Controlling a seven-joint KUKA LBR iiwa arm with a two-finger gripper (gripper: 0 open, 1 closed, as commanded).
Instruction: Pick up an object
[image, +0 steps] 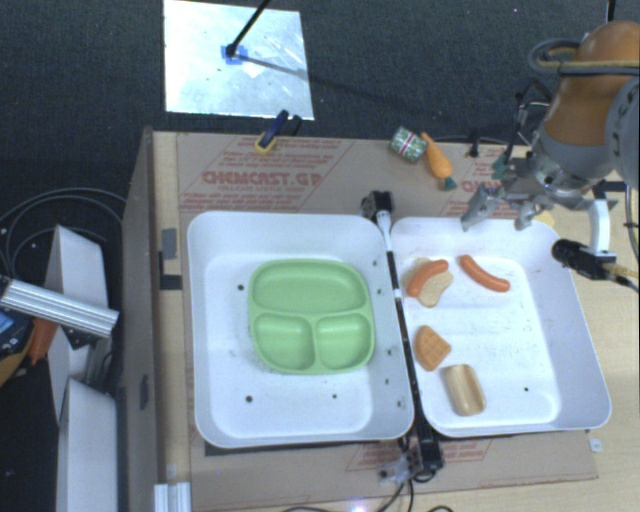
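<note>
Cardboard-topped bench (300, 180) on dark carpet, two shallow white bins side by side. Left bin (220, 250) holds a green three-compartment plastic tray (310, 315). Right bin (560, 350) holds the candidates: red toy sausage (484, 272) in the upper middle, a sausage-and-bread-slice piece (430, 281) by the divider, an orange waffle-like wedge (432, 347) lower down, a tan bread roll (464, 388) near the bottom.

Gripper (500, 212) hangs at the upper right of the frame, over the right bin's top rim, fingers spread apart with nothing between them. Grey arm with orange band sits behind it.

Risks as I read them:
- Gripper is above the rim, not above an object. Straight descent likely hits the bin wall or closes on air.
- Red sausage is nearest but round and slim, so it could roll or squirt out of a two-finger pinch.
- Sausage-and-bread piece lies just beside the divider; a finger could catch that edge.
- Small green can (408, 143) and toy carrot (437, 158) lie outside the bins, near the approach path.
</note>
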